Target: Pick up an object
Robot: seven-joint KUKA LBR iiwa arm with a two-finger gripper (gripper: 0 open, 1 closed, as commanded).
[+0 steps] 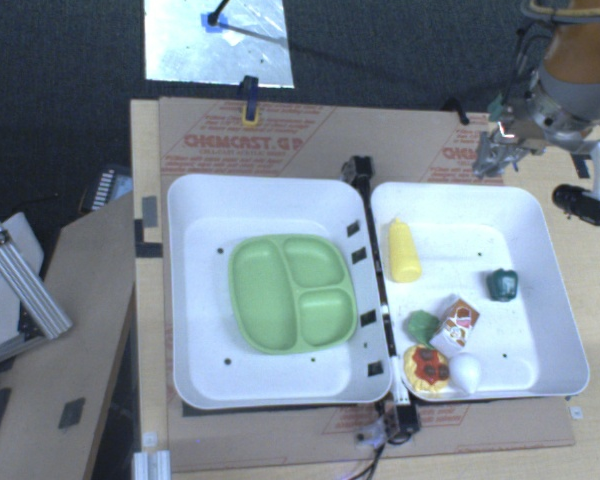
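One yellow bottle [404, 251] lies lengthwise in the right bin [550, 268]; gripper [495, 158] state unclear.

Robotics lab: cardboard-covered tabletop [280, 128] w/ two shallow white plastic bins [195, 208], grey aluminium extrusion rail [20, 278], dark carpet floor [60, 48].

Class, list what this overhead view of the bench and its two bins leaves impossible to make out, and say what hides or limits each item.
1. Gripper: camera view; fingers small and blurred, so open or shut is unclear.
2. Arm: cut off by the top and right edges.
3. Carton: print too small to read.
4. Pizza toy: partly hidden by the white egg and carton.
5. Green toy: too small to identify, edge covered by the carton.
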